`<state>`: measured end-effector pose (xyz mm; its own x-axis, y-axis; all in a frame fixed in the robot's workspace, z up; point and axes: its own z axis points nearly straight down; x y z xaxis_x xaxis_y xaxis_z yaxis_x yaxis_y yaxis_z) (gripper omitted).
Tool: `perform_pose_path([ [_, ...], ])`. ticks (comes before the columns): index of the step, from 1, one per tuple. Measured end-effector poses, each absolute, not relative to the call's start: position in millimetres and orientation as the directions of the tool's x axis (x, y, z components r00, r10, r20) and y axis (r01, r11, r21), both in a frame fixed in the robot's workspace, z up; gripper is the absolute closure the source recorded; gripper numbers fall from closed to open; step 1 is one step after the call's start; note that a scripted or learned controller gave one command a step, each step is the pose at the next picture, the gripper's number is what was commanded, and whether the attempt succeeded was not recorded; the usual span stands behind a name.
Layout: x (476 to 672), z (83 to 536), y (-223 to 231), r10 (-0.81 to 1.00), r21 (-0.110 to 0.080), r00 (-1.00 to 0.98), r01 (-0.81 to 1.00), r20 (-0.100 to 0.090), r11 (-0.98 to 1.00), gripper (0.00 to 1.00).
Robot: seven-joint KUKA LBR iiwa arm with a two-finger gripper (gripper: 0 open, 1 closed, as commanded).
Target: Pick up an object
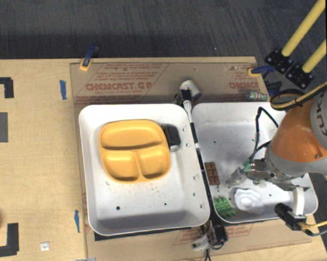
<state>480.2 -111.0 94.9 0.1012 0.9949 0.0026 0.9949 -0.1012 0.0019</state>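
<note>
Two shallow white bins are set side by side on a table [36, 174] covered with brown cardboard. In the left bin [96, 210] a yellow plastic tray [134, 149] with three rounded compartments is laid, and a small dark object [172, 136] is seen touching its right edge. In the right bin [227, 125] a brown ridged block [211, 173] is placed near the dividing wall, a small green object [224, 206] lies near the front left corner, and a white rounded object [248, 200] rests just beside the green one. The arm [298, 141], grey with an orange band, is reached in from the right and covers much of the right bin. The pincer [249, 172] is seen low over the bin, just above the white object in the view; whether it is open or closed cannot be told, because the metal parts and cables are blurred together. The exact shape of the white object is hard to make out against the white bin floor. Small dark specks are scattered on the floor of the left bin. Yellow bars [309, 20] are cut off at the upper right corner.
</note>
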Motion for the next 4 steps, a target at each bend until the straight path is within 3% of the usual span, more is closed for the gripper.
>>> perform_pose_path([
  [1,480.7,105,-111,0.995,0.004,0.102,0.995,0.002,-0.102,1.00],
  [2,480.7,105,-111,0.995,0.004,0.102,0.995,0.002,-0.102,0.00],
  [3,505.6,85,-177,1.000,0.002,-0.027,1.000,-0.001,0.027,0.00],
  [4,504.5,85,-110,0.995,0.000,0.101,0.995,0.002,-0.101,0.00],
])
